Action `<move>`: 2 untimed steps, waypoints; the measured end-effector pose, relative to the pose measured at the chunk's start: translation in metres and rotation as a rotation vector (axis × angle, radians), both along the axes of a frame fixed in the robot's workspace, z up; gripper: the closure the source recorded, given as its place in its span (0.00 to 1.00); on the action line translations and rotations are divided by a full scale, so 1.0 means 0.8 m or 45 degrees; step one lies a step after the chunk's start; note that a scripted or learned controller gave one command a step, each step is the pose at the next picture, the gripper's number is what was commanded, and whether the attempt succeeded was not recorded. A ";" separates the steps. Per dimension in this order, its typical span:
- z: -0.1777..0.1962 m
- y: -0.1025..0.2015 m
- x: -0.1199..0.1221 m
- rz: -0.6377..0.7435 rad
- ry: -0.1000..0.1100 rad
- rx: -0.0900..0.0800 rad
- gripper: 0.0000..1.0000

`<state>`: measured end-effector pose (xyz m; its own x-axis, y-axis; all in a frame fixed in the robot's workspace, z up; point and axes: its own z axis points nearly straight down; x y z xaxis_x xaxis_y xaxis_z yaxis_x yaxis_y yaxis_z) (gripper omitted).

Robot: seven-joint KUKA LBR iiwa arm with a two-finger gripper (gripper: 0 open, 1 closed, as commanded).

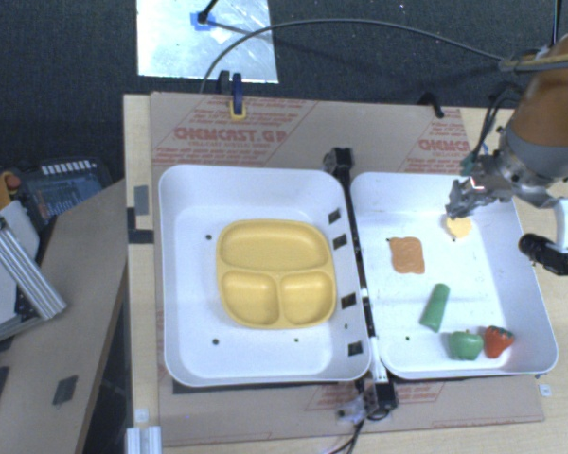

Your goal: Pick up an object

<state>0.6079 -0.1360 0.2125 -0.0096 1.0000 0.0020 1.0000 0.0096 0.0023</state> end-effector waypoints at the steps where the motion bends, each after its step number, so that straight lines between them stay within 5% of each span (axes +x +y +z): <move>1: -0.009 0.065 0.014 0.000 0.000 -0.001 1.00; 2: -0.014 0.130 0.015 0.000 0.000 0.000 1.00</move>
